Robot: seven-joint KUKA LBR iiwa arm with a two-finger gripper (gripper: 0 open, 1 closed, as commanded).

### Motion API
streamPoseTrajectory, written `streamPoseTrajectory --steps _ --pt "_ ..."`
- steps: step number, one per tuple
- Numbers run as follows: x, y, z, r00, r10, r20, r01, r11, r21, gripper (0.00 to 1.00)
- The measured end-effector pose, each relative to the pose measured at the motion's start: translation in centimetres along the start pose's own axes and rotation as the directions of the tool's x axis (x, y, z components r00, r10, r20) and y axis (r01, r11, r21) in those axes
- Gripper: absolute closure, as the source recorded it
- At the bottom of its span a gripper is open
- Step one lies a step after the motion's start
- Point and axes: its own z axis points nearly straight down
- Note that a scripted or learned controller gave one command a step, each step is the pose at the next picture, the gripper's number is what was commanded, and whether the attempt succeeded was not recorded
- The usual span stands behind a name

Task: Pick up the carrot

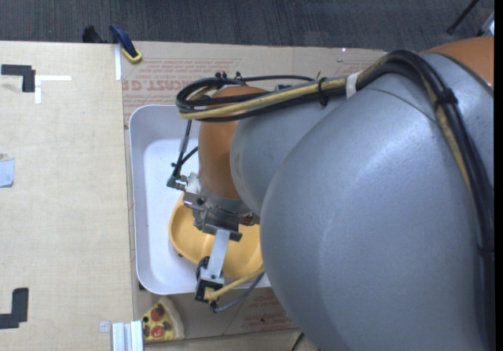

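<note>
Pincer (214, 225) hovers over yellow bowl (182, 238) in white bin (149, 184)

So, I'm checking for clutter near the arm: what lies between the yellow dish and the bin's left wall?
Nothing. The camera view shows only bare white bin floor between the yellow dish and the bin's left wall.

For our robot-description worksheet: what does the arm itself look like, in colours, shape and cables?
The arm is bulky, rounded and smooth grey, with an orange band above the wrist. A yellow cable and black cables run along it, bundled together.
</note>
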Motion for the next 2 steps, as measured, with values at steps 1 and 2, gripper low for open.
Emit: streamPoseTrajectory --steps 1,2 --pt "0.0 0.0 -1.3 0.896 0.443 0.0 -0.443 0.896 0.0 1.0" --pt "-0.2 0.2 -5.0 0.739 0.673 -0.003 -0.673 0.739 0.001 1.0"
